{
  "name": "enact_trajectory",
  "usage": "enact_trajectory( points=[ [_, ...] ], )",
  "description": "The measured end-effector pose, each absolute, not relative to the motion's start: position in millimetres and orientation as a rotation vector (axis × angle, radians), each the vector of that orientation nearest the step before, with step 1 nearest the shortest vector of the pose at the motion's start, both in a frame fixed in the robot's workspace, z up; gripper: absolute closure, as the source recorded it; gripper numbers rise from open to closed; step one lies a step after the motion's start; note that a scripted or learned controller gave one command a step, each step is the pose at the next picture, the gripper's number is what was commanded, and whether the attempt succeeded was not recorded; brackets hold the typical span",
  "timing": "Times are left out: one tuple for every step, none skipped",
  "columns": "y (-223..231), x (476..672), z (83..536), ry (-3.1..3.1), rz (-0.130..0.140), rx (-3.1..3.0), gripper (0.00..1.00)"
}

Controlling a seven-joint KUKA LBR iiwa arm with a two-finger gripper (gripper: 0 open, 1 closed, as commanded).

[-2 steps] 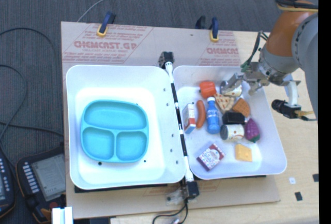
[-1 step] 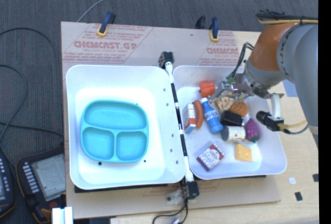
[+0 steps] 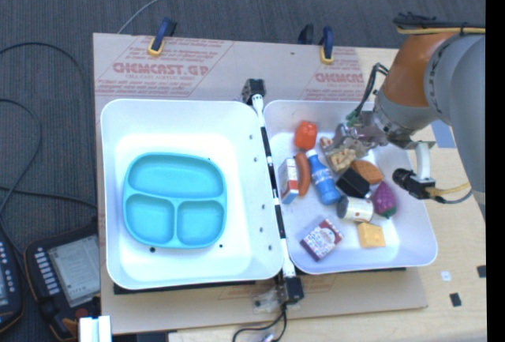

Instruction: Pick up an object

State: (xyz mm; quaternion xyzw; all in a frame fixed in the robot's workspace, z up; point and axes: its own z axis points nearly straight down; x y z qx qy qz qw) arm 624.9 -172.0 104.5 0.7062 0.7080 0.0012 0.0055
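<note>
Objects for picking, one heap in the right shallow white bin (image 3: 410,253), as I count them from my station: one orange rounded toy piece (image 3: 305,133) near the bin's far left; one blue bottle with a white cap (image 3: 322,177) lying slanted; one red-and-white packet (image 3: 290,175) and one orange sausage-shaped piece (image 3: 303,177) side by side, just left of the bottle; one red printed carton (image 3: 320,240), lying flat at the near side, its print too small for me to read; one yellow cheese-like block (image 3: 372,235); one white can on its side (image 3: 357,210); one purple rounded piece (image 3: 384,199); one black block (image 3: 353,183) touching one orange-brown bun-shaped piece (image 3: 367,171); one tan crumpled lump (image 3: 341,158) at the far side of the heap.

Left shallow white bin (image 3: 110,174): one light blue plastic tray with three compartments (image 3: 174,199).

Brown board under both bins (image 3: 173,68): red lettering, which I read roughly as "CIENCAST.GP", appearing twice, the right copy partly hidden; two blue-and-yellow clamps, one at far left (image 3: 163,34), one at far right (image 3: 326,46).

Two-finger gripper (image 3: 353,133): low over the far side of the heap, just above the tan lump; I cannot tell its state.
</note>
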Motion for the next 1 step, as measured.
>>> enact_trajectory(
  points=[
    [-123.2,622.4,162.0,2.226,-0.001,2.219,1.0]
  ],
)
